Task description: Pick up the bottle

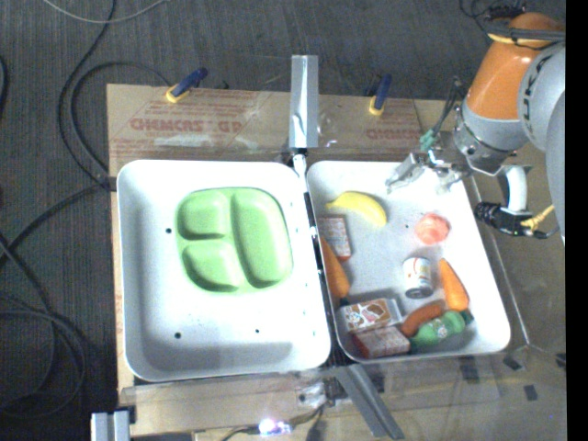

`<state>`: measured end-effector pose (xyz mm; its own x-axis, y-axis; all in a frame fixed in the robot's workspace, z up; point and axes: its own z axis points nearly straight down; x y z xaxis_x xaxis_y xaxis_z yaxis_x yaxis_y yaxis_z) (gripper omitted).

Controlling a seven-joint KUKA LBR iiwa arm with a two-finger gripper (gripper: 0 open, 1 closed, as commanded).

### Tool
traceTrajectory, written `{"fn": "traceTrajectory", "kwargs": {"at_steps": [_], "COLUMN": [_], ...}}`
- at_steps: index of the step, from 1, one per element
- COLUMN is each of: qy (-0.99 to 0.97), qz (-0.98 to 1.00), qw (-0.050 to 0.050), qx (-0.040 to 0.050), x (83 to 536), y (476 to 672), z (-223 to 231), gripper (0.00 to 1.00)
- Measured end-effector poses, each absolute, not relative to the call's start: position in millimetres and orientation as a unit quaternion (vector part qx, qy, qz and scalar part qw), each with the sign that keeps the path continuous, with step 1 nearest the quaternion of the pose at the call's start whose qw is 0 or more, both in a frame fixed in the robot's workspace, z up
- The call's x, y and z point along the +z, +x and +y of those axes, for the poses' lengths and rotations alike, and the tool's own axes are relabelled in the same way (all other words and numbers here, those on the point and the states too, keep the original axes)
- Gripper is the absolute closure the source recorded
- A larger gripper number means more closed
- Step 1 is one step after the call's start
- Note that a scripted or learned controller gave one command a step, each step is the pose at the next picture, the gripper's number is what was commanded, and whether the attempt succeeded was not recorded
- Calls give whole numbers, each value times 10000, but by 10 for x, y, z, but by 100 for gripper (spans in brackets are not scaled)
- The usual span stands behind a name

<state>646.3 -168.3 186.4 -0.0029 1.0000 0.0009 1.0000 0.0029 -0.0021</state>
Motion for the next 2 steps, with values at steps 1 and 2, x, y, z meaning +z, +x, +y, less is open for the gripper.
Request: {"fn": "traceTrajectory", "kwargs": {"at_steps": [1, 2], "qy": [-6969, -7502], "qz": [-7172, -6612], "qw": [4, -9], "qx": [4, 14], "x": [934, 1256], "y": [6177, 6687], "z": [-1573, -2043], "gripper": [0, 0]}}
